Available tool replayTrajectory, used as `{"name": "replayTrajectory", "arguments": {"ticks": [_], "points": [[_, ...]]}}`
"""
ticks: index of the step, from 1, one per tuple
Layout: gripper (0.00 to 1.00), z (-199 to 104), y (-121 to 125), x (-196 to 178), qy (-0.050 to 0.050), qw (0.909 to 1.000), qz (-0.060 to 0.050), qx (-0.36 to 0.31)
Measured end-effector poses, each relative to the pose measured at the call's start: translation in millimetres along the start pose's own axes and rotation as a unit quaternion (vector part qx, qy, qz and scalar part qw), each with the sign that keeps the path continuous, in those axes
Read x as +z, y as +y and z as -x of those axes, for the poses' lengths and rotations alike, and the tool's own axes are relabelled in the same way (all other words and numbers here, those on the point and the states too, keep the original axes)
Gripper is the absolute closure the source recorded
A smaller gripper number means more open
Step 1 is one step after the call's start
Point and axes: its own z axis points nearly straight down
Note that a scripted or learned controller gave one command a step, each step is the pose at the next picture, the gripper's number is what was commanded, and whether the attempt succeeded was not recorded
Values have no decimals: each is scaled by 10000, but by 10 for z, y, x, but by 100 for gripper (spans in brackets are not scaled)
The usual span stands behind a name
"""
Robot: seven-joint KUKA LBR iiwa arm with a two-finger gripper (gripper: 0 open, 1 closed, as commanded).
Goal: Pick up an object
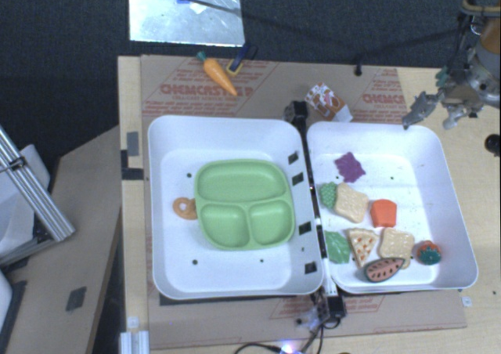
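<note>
While the arm waits at the right edge, the scene reads so:

Left bin (168,141): far to the left of the gripper, it holds a green tray (243,204).
Right bin (446,180): just below the gripper, with toy foods in its lower half.
Gripper (435,112): above the right bin's far right corner, fingers spread open, nothing between them.
Orange block (383,212): below the gripper, slightly left, well apart from it.
Purple piece (349,165): left and below the gripper.
</note>
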Motion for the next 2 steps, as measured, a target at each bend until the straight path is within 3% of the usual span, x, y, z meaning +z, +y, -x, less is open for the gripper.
{"name": "replayTrajectory", "arguments": {"ticks": [1, 2], "points": [[0, -9, 20, -83, -13, 10000, 62, -14], [0, 21, 20, 325, -15, 10000, 56, -8]]}}
